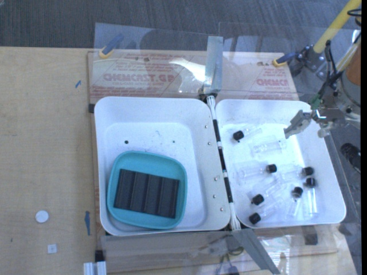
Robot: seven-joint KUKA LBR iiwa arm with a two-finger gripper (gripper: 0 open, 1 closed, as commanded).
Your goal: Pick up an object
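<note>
Several clear vials with black caps lie scattered in the right bin (335, 211), among them one near the far left (245, 134), one in the middle (261, 171) and one at the front (254, 217). My gripper (308, 126) hangs over the bin's far right corner, open, with nothing between its fingers (295, 124). The nearest vial (268, 148) lies below and to its left, apart from it. In the left bin (149, 110) sits a teal tray (146, 190) holding a black ridged block (145, 192).
A clear plastic sheet and a metal divider (214, 65) stand behind the bins. The arm and its cables (335, 73) fill the upper right. Wooden benchtop (40, 142) spreads to the left.
</note>
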